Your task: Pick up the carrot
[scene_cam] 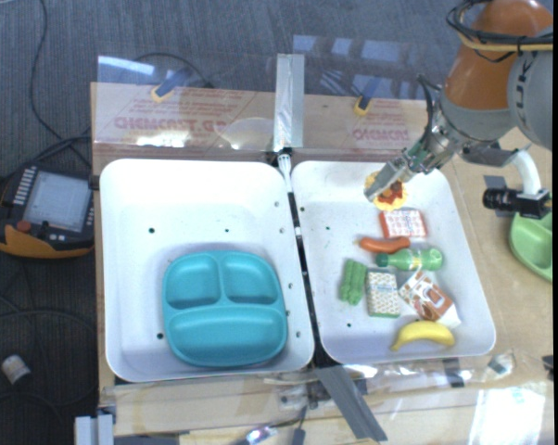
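The hand (388, 185) hangs over the far part of the right bin (464, 248), at the end of the grey arm (501, 72) with its orange band, which comes in from the right. Something small, yellow and orange, sits right at the hand's tip — whether it is gripped or merely lying beneath cannot be told, nor can how far the hand is open.

The carrot (384, 244) lies flat on the floor of the right bin, near its middle, orange and pointing roughly left to right, apart from the hand. Just beyond it is a red-and-white packet (403, 222); just beside it on the near side lies a green bottle (411, 260) on its side. To the left of that is a green ridged vegetable (353, 282) (perhaps a cucumber or pepper piece), touching a small green-and-white box (383, 295). A crumpled white-and-orange wrapper (427, 297) rests to the right, and a banana (423, 335) lies nearest the front wall.

The left bin (131, 202) holds a teal divided tray (225, 306), toward its near side. Both bins sit side by side on the counter (474, 221).
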### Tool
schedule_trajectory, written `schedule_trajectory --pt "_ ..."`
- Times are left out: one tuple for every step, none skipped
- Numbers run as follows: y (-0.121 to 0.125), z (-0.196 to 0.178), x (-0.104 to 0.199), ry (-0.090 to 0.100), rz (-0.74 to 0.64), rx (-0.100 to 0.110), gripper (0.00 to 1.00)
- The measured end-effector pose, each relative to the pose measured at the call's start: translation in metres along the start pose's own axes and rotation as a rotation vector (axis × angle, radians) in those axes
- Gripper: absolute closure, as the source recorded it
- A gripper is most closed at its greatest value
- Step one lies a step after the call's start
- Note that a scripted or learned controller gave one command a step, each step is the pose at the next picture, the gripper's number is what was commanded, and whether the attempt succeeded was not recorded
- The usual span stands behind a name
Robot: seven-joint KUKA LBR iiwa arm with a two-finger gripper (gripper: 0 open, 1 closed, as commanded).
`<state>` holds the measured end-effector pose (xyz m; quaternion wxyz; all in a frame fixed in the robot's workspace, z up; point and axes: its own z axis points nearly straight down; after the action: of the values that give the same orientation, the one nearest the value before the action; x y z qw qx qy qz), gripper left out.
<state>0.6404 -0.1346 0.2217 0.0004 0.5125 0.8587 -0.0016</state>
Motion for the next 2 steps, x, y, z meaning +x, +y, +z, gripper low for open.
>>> schedule_trajectory --pt "0.000 0.000 0.000 0.000 0.000 0.000 0.00" --pt "-0.019 0.064 0.022 0.001 -0.069 0.000 0.00"
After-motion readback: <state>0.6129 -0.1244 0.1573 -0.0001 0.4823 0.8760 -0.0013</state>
